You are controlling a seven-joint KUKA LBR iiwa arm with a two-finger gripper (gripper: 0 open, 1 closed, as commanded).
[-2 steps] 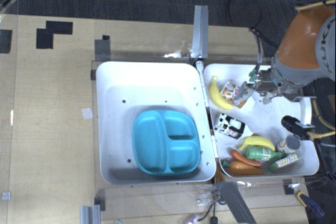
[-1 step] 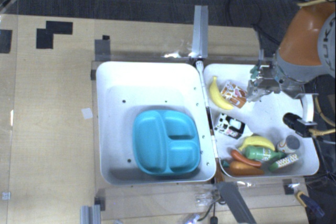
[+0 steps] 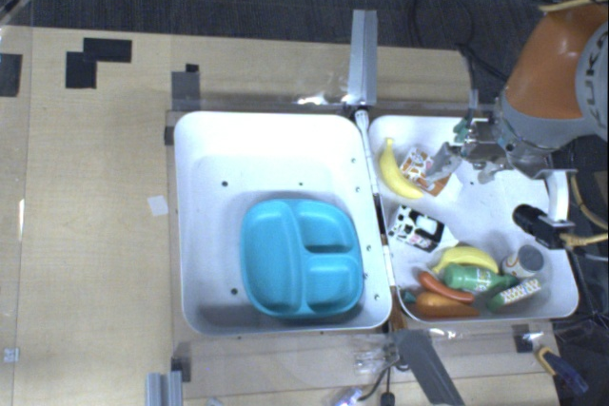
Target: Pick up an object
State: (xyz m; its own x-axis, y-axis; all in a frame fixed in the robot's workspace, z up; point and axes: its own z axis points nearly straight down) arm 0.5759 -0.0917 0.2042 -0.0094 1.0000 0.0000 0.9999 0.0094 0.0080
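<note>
Blue was the colour of the divided tray [image 3: 303, 256] that lay in the left bin [image 3: 205, 147], near its front. Next to it sat the right bin [image 3: 495, 223], and this one had many small things in it. A yellow banana [image 3: 393, 170] lay at the back left, close to the wall between the bins. Just beside it was a small orange and white packet [image 3: 419, 170]. A black and white card [image 3: 416, 229] lay near the middle. At the front sat a pile: another banana [image 3: 467, 257], a green toy vegetable [image 3: 468, 278], an orange carrot [image 3: 440, 301] and a small grey can [image 3: 527, 260]. The grey and orange arm [image 3: 557, 81] reached in from the right over the back of this bin. Its gripper [image 3: 454, 157] hung low, right by the packet. I could not tell if the jaws were wide or closed, or if they held the packet. Both bins rested on a light wooden tabletop [image 3: 86, 204].
</note>
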